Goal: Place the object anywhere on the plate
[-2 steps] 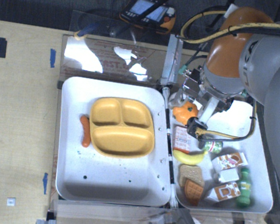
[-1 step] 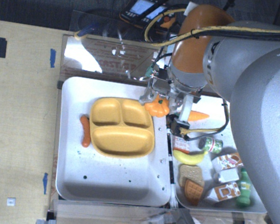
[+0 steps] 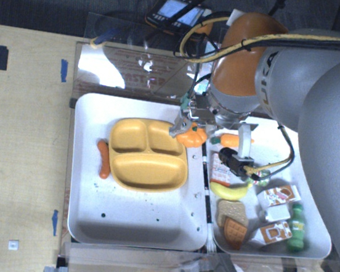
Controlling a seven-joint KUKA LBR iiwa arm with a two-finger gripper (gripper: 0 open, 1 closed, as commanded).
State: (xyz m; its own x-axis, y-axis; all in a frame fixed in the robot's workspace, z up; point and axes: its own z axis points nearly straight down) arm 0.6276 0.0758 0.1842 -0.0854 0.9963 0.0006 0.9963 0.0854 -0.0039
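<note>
A yellow divided plate (image 3: 147,155) lies in the left bin (image 3: 85,214). My gripper (image 3: 186,128) hangs over the plate's upper right corner, by the wall between the bins. Its fingers are shut on a small orange toy fruit (image 3: 193,138), which pokes out below and to the right of the fingertips, just off the plate's rim. The grey arm with its orange band (image 3: 249,55) covers the back of the right bin.
A red-orange sausage (image 3: 104,158) lies beside the plate's left edge. The right bin (image 3: 320,242) holds a banana (image 3: 230,190), a waffle (image 3: 234,225), small cartons (image 3: 278,199), a green bottle (image 3: 297,233), a carrot (image 3: 235,139) and a packet (image 3: 220,169).
</note>
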